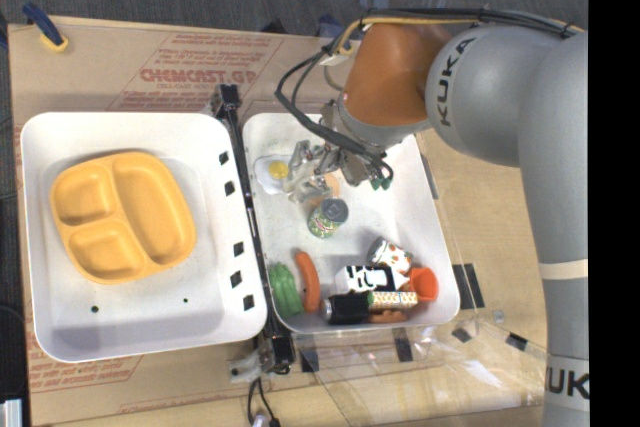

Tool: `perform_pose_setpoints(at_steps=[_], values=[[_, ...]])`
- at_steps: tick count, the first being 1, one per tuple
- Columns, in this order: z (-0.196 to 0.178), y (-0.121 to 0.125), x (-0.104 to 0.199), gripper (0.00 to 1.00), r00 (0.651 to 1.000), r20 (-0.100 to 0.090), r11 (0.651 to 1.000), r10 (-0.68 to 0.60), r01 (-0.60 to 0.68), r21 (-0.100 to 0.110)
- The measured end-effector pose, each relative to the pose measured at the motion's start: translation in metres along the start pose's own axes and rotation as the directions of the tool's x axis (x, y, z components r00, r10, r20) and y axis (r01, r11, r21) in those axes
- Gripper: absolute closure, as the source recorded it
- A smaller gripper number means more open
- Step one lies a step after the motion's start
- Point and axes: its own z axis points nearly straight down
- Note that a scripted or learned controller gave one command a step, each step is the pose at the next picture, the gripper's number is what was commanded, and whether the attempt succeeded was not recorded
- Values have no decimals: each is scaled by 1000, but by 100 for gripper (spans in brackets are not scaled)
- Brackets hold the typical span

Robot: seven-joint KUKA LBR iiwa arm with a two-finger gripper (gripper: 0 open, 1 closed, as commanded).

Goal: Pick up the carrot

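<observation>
Near edge of right shallow white bin [440,245]: slim orange carrot [309,281] lay beside a green ribbed vegetable [285,290], with a black cylinder [350,308] and a small orange cup [423,284] just right of it. Mid-bin: a green-labelled tin can [327,218] stood upright. Above it hung the metal two-finger gripper [312,172], well apart from the carrot; finger spread could not be told, no object visibly held. Left bin [40,215] held a yellow three-compartment tray [122,213]

Grey KUKA arm [520,105], orange wrist band, black cables, black lettering.
</observation>
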Motion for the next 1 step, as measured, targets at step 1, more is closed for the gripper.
perform_pose_setpoints(at_steps=[1], values=[[12,-61,17,100,953,0,953,-302,302,1]])
